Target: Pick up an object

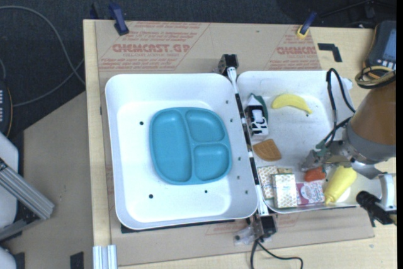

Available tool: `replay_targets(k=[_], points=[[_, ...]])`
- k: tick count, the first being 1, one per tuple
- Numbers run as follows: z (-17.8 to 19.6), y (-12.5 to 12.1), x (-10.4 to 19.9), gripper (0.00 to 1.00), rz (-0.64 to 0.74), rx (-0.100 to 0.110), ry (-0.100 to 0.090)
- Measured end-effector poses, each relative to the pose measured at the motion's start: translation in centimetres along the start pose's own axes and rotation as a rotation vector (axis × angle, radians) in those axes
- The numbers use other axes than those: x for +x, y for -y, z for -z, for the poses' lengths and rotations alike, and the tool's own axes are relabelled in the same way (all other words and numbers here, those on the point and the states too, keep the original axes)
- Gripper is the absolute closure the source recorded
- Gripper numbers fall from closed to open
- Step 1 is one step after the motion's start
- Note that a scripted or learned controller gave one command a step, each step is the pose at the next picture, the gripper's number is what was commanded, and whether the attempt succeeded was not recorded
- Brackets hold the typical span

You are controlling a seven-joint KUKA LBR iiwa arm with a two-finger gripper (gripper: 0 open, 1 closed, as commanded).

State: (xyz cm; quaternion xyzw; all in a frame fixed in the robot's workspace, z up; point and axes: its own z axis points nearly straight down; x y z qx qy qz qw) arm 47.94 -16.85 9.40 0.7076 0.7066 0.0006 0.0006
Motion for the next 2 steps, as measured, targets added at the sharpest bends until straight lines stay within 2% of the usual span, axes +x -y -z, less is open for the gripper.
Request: replay_targets(k=[1, 2], points=[[3.5, -1.2, 5.1, 1.0, 0.002, 0.001, 0.0], [9.0, -4.2, 12.0, 1.0, 0.002, 0.001, 0.0]])
